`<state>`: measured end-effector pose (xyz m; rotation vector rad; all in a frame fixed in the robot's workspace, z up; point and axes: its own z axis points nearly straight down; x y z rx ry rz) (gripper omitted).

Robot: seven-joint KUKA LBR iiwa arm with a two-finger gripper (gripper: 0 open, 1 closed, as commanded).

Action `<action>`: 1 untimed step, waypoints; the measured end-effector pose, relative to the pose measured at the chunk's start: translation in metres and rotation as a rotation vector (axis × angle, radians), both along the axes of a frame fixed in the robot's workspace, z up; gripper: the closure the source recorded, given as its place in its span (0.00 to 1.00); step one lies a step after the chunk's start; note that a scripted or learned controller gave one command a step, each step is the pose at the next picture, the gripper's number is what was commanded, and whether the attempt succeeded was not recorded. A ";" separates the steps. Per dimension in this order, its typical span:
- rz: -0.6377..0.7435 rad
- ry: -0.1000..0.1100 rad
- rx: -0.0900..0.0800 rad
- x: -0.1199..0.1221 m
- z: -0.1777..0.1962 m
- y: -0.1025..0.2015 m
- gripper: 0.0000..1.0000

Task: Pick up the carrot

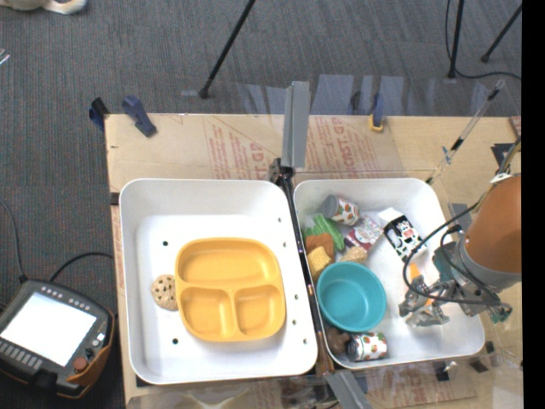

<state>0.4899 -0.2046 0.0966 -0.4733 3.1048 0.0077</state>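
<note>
A yellow tray [230,301] and a speckled brown cookie [164,291] lie in the white left bin [140,228]. The right bin [426,196] holds a teal bowl [351,296]. The arm's band [508,224] is orange.

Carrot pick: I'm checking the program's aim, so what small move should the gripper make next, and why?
Probably a short shift toward the far rim. The two-finger gripper hangs in the right shallow white bin, right of the round teal bowl, while the small orange piece that looks like the carrot lies just beyond it, off-centre.

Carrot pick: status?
Gripper low in right bin, nothing seen between fingers. Carrot just left of wrist, against bin floor. Teal bowl close left.
</note>
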 end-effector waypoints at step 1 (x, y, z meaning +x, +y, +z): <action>-0.018 -0.009 -0.005 0.075 0.059 0.001 1.00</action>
